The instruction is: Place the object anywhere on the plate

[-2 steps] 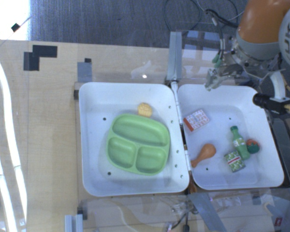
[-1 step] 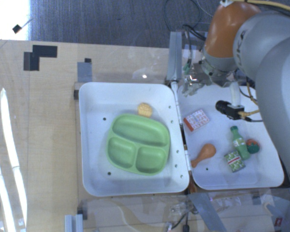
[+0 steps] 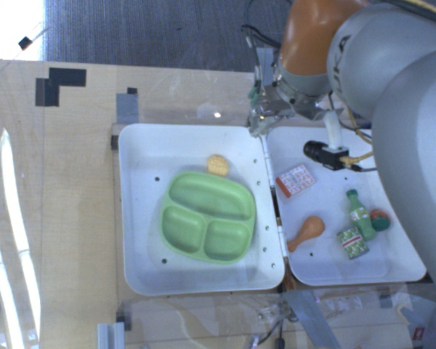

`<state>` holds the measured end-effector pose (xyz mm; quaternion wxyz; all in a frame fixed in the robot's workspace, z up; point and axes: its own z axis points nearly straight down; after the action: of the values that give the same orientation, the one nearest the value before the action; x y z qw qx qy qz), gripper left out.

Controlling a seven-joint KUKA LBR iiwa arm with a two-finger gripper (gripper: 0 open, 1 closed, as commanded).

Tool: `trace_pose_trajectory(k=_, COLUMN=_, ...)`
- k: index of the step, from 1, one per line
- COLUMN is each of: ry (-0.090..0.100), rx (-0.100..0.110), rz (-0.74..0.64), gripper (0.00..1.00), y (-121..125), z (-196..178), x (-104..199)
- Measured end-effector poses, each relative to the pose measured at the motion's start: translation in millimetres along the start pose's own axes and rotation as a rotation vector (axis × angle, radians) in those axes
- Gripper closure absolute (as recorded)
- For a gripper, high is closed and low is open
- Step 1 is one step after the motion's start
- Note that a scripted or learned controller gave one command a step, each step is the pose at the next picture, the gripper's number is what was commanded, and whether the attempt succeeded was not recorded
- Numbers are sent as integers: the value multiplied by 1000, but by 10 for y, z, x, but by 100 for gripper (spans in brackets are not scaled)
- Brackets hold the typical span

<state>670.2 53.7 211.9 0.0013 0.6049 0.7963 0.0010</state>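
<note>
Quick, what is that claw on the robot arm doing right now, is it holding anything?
Two-finger metal gripper: above the far edge where the two white bins meet; whether it is open, shut or holding anything cannot be told from this view.

Green plate; tan cookie; 2 white bins; red-patterned card; green bottle.

Two shallow white bins are sitting side by side on a pale wooden bench. In the right bin, a red-and-white checkered box is lying near the left wall, and a tan drumstick is lying below it. Further right, a green bottle is lying touching a small green carton and a red-and-green fruit. A black L-shaped mark and a grey bracket are sitting beyond the left bin.
</note>
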Motion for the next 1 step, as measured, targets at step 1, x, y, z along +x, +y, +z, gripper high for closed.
trace_pose_trajectory(k=1, ry=-2, rx=-2, rz=-410, gripper=100, y=-368, z=-166, x=-1037)
